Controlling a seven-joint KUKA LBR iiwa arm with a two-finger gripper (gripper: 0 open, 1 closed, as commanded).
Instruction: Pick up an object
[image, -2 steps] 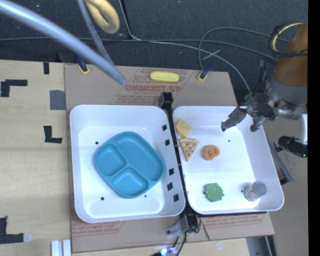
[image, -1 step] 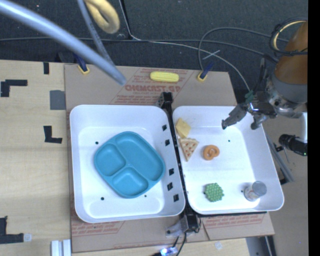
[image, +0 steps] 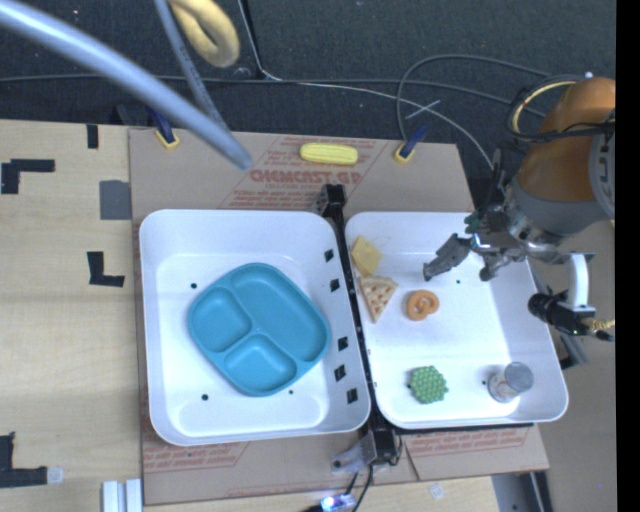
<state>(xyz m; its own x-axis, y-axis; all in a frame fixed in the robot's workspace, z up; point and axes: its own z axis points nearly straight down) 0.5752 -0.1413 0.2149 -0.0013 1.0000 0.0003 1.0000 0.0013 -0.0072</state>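
Claw (image: 468, 262) held over the right bin (image: 525, 335)

Its fingers are seen spread apart with nothing between them, above the orange donut (image: 421, 305)

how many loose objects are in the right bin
5. A yellow wedge at the upper left, a waffle piece just below it, an orange ring mid-bin, a green ball at the bottom, a grey cylinder bottom right. The arm may hide more.

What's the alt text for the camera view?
A grey arm's gripper hangs over the right bin, which holds a cheese wedge, waffle piece, orange pastry, green ball and metal can. The left bin holds a blue tray. A yellow piece lies on the cardboard beyond.
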